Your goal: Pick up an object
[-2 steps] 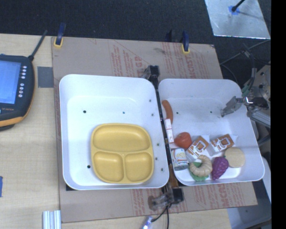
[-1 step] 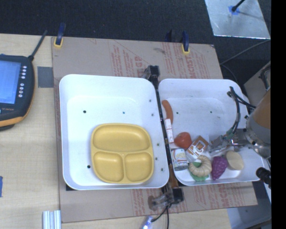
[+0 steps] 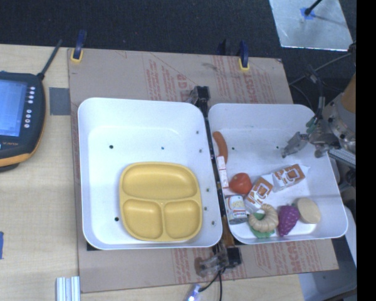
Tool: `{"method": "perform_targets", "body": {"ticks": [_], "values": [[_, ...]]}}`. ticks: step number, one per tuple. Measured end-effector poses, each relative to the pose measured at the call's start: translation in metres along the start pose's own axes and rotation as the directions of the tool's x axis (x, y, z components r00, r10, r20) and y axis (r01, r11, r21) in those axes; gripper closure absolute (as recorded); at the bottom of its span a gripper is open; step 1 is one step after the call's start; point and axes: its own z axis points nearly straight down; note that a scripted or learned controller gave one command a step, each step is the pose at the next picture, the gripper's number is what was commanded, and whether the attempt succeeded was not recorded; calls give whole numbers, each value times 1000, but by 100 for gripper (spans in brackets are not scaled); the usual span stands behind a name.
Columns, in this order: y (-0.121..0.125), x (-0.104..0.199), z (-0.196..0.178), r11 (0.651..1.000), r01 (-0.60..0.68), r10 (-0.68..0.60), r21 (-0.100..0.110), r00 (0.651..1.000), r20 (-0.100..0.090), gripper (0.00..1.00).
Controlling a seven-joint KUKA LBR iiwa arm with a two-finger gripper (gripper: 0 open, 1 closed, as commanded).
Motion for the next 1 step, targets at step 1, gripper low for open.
{"method": "perform_targets", "body": {"ticks": [1], "values": [[83, 79, 69, 1000, 2, -2, 3, 1000, -1, 0]]}}
